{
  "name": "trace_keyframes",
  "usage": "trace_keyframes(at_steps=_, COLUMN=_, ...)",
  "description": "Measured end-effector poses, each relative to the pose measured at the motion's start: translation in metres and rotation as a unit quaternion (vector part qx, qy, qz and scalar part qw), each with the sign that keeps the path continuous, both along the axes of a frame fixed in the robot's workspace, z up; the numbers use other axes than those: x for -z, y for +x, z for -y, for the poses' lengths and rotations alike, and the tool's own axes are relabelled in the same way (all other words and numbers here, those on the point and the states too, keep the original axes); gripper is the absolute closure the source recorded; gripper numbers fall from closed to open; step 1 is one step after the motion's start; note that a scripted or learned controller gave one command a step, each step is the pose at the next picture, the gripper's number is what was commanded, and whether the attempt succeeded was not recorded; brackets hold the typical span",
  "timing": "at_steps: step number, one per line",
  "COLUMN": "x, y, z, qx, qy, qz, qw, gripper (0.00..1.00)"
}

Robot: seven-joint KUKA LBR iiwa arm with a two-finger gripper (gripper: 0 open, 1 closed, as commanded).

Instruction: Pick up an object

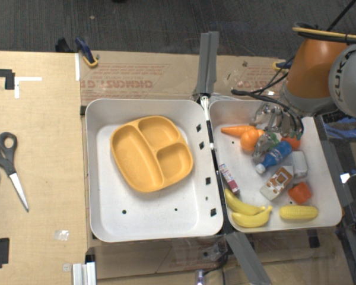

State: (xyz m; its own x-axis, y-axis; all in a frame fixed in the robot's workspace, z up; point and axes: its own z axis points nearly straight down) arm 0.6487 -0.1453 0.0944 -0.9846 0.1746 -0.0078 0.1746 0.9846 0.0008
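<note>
Where the gripper [272, 136] meets the blue bottle [275, 157], clutter leaves its jaws' state unreadable.

Scissors [9, 165] on bench at left, blue clamp [86, 51] by cardboard [136, 76] behind bins.

Light wooden bench [35, 159] with two white bins [101, 218], scissors [9, 165], cardboard sheet [136, 76].

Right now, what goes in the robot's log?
task: pick up an object | gripper: low in right bin, above blue bottle | left bin: yellow plate
</note>
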Motion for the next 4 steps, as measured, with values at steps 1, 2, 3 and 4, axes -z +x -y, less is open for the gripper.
trace_keyframes(at_steps=1, x=-0.001, y=0.002, z=0.001, qx=0.027, qy=0.0003, qz=0.001, qw=0.9996, gripper=0.00)
trace_keyframes(at_steps=2, x=0.001, y=-0.008, z=-0.022, qx=0.053, qy=0.0007, qz=-0.001, qw=0.9986, gripper=0.00)
trace_keyframes(at_steps=3, x=0.001, y=-0.009, z=-0.043, qx=0.079, qy=-0.0003, qz=-0.001, qw=0.9969, gripper=0.00)
trace_keyframes(at_steps=4, x=0.002, y=-0.023, z=-0.049, qx=0.107, qy=0.0006, qz=-0.002, qw=0.9942, gripper=0.00)
